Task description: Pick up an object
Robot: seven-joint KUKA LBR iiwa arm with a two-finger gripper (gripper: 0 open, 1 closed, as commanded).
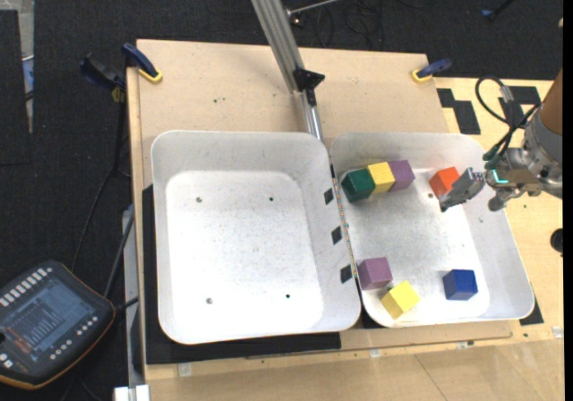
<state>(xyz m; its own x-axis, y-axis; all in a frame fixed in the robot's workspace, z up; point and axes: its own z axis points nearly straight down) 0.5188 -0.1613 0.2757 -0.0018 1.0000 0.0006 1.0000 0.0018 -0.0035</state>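
The arm reaches in over the right bin's [501, 247] right edge, bent low, with its gripper [464, 189] near the far right corner. I cannot tell how the hand is set. An orange block [442, 181] sits just beside it. Green [357, 183], yellow [381, 176] and purple [400, 174] blocks touch in a row by the far left corner.

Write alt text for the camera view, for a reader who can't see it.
A robot arm's gripper hovers beside an orange block in the right bin, which also holds green, yellow and purple blocks in a row, plus purple, yellow and blue ones nearer the front.
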